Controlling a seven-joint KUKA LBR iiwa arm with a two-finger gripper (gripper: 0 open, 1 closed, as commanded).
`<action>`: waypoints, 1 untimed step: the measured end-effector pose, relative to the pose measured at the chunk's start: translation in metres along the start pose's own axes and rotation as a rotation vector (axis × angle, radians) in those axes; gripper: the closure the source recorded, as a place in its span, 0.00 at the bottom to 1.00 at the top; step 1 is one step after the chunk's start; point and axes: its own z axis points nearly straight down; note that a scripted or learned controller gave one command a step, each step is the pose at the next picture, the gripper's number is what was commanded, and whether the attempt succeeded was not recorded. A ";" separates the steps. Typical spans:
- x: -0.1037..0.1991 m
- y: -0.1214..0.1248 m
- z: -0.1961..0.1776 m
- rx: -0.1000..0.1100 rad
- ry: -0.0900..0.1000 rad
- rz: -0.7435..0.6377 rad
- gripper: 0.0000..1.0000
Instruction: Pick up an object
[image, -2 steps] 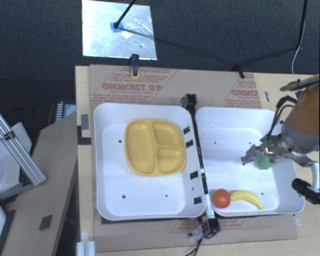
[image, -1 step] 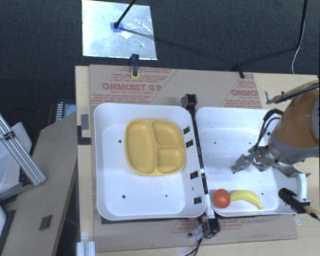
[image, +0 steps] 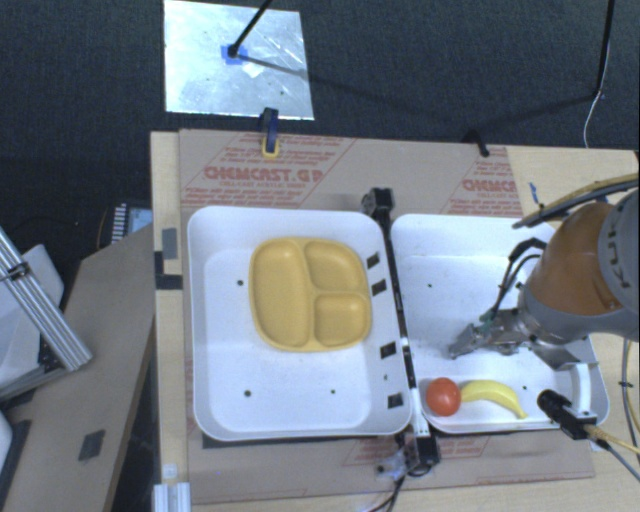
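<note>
Since the job is just to grab any object, the obvious candidates are the banana (image: 493, 395) and the little red-orange tomato-looking fruit (image: 443, 396), which sit side by side in the near corner of the right bin (image: 440, 255), the tomato tucked against the divider wall and the banana just beside it, curving toward the bin's outer end. My guess is they ended up there because loose stuff tends to get shoved into corners, and that makes the pick awkward, since the walls leave little room for fingers. The gripper (image: 470, 342) is low over the bin floor, a bit farther from the near wall than the fruit, and nothing is between its fingers; whether they're spread or pinched I honestly can't tell from this angle. The arm (image: 585, 275) comes in over the bin's outer end, which figures given where it's mounted. In the left bin (image: 215, 300), a yellow three-compartment plate (image: 310, 293) lies flat in the middle, well apart from the gripper.
</note>
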 end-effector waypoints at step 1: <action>0.000 0.002 -0.013 -0.005 -0.002 0.000 1.00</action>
